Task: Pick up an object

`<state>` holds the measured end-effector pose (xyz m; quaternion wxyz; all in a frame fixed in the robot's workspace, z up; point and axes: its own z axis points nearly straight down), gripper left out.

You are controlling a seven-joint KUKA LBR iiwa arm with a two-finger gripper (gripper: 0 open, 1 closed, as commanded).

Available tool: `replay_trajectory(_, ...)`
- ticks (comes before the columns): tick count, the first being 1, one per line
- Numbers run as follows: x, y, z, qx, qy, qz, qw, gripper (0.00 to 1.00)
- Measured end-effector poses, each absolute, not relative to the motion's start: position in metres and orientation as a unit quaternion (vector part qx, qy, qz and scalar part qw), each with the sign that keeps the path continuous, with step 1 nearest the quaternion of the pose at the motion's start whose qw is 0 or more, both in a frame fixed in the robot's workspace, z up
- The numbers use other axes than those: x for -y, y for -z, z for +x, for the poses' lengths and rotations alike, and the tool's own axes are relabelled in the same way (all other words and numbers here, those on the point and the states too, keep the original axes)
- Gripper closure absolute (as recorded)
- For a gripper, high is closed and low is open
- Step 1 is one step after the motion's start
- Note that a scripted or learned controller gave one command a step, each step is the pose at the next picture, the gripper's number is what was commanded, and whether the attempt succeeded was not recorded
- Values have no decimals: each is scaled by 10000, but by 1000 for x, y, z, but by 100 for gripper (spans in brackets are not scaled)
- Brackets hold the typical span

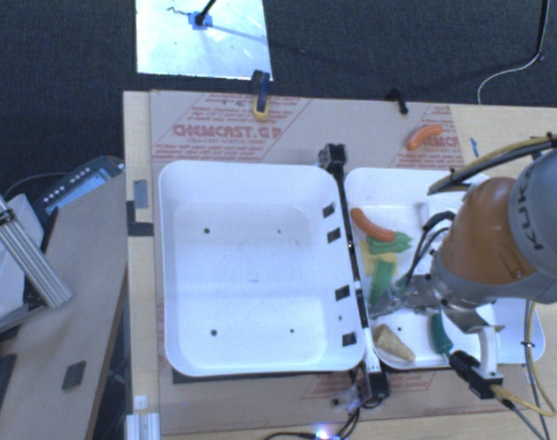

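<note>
My gripper (399, 297) hangs low over the right bin (388, 183), under the orange band of the arm (487, 236). Just left of it lies a cluster of green and yellow pieces (383, 269). An orange sausage-shaped piece (373, 225) rests above that cluster. A beige wedge (394, 345) sits near the bin's front edge, and a dark green piece (441, 333) lies beside it, under the arm. The arm hides much of the bin's right half. Nothing is seen held by the gripper.
The left bin (182, 246) stands beside the right one, with a black divider rail (347, 246) between them. An orange piece (425, 137) lies on the board behind the right bin. A yellow clip (260, 108) sits at the board's far edge.
</note>
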<state>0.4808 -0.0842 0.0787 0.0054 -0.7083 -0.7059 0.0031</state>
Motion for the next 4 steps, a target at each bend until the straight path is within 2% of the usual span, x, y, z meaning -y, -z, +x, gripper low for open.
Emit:
replay_trajectory(1,86,-86,564,7091,25,-7051,-36,0)
replay_trajectory(2,86,-96,561,7084,15,-7058,-13,100)
replay_trajectory(3,43,-191,614,7106,54,-7035,-51,100)
replay_trajectory(4,1,-186,609,7101,11,-7041,1,100)
